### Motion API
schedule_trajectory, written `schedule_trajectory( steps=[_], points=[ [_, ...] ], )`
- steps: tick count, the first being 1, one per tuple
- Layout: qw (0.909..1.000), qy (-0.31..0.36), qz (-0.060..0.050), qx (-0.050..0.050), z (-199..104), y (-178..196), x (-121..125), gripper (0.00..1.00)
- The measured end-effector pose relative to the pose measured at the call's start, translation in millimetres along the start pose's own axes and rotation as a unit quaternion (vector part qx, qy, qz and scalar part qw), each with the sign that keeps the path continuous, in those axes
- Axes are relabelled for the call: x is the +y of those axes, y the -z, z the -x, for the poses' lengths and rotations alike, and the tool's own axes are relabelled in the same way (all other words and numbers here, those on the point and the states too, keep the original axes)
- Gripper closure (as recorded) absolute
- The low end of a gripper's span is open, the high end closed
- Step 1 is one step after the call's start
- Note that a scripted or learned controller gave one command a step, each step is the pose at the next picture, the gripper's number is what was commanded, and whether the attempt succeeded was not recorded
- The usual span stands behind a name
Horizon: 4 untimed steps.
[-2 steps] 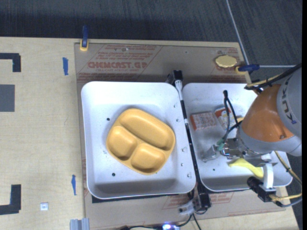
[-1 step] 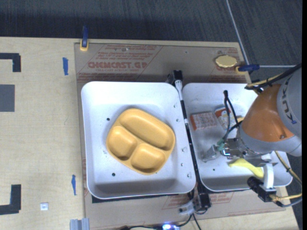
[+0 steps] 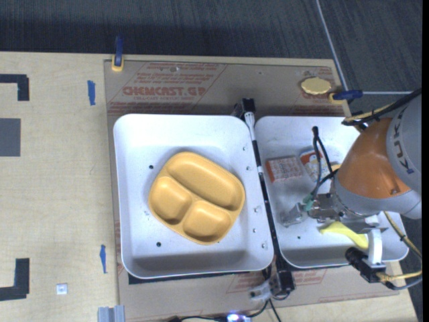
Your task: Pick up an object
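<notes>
A robotics lab: taped plywood bench (image 3: 53,200), two white bins (image 3: 127,180) (clamped at the edges), loose cabling (image 3: 320,156).

left bin (image 3: 127,180): white | divided tray (image 3: 195,196): mustard yellow | right bin (image 3: 285,136): white | packet (image 3: 287,169): orange-red and white, printed | banana-shaped piece (image 3: 342,233): bright yellow | arm (image 3: 375,170): grey, orange band | bench (image 3: 53,200): pale wood, black marks

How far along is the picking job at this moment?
Done: the arm has reached into the right bin. In hand: the gripper sits low beside the yellow object and the orange-white packet. Left: no grasp or lift is visible yet.
</notes>
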<state>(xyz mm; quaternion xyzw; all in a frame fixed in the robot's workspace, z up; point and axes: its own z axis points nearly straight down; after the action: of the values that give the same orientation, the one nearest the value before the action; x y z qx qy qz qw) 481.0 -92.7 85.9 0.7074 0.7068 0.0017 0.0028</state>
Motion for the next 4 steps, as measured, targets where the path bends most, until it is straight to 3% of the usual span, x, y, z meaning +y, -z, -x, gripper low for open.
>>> schedule_trajectory(
  steps=[4],
  points=[
    [1.0,0.001,0.0,0.0,0.5,0.0,-0.1,0.0]
  ],
)
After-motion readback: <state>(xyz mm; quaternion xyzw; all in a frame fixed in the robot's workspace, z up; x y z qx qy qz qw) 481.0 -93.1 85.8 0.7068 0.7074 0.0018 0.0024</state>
